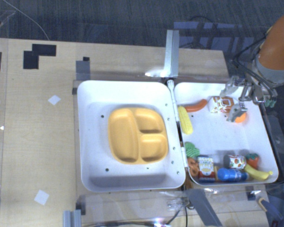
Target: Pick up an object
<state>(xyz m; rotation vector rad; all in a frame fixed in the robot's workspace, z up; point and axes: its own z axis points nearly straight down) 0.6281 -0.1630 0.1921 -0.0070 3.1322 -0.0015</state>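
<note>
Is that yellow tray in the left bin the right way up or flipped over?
Right way up. The yellow tray lies flat in the left bin with its three compartments facing up, and nothing lies in them.

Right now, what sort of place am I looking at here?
Probably a robotics lab's grasping test bench: two white bins on a wooden bench, toy food such as a plastic corn cob, and a robot arm with its tool over them.

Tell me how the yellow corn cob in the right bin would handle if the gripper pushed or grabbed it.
The corn cob looks rounded and elongated, so a sideways push would probably roll it. It lies close against the right bin's left wall, which may crowd a grasp. It looks like a toy, so probably light and stiff.
</note>
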